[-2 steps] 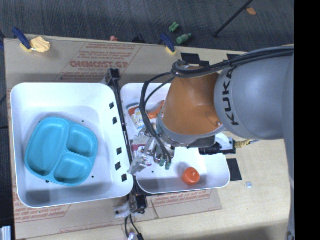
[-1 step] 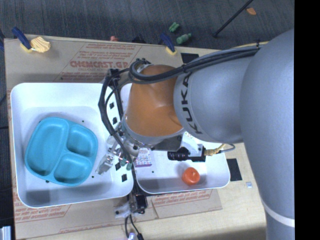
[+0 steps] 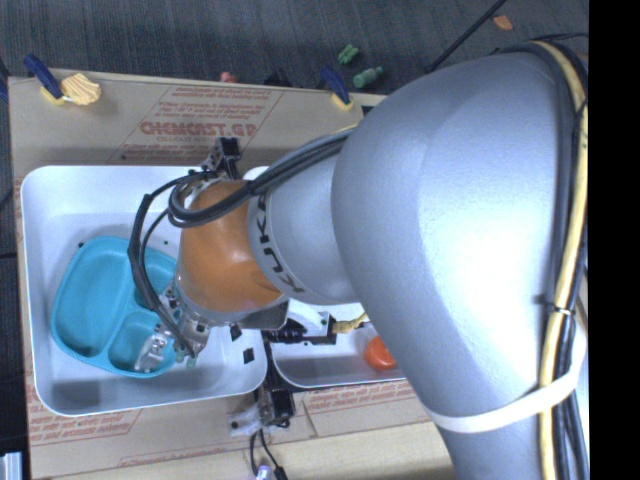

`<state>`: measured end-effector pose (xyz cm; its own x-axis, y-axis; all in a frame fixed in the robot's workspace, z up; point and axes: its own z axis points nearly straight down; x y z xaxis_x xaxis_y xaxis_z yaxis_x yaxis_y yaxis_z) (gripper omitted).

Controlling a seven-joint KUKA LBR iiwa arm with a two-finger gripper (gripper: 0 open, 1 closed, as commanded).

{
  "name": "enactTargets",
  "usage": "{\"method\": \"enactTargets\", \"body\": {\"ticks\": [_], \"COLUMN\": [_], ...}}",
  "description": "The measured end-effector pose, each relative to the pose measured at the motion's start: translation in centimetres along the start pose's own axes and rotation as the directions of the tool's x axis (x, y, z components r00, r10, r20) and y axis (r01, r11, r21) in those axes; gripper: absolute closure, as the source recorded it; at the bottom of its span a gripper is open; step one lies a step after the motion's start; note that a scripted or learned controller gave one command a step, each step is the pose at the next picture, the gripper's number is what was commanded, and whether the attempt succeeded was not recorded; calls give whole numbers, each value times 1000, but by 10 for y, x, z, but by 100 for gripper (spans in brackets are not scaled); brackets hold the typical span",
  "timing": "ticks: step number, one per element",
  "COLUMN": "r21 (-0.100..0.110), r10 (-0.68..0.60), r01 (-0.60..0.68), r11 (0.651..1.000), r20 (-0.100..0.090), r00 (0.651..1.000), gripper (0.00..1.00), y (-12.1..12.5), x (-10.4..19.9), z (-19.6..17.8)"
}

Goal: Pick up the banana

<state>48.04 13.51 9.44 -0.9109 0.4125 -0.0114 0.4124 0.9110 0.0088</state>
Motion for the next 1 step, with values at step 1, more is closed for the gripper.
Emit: {"method": "enactTargets", "body": {"ticks": [1], "r21": [-6], "r10": [3], "r01": [-3], "r11": [1000], "r20": [19], "r00": [1000], "gripper": [100], "y": [0], "x": [-7], "z": [-14]}}
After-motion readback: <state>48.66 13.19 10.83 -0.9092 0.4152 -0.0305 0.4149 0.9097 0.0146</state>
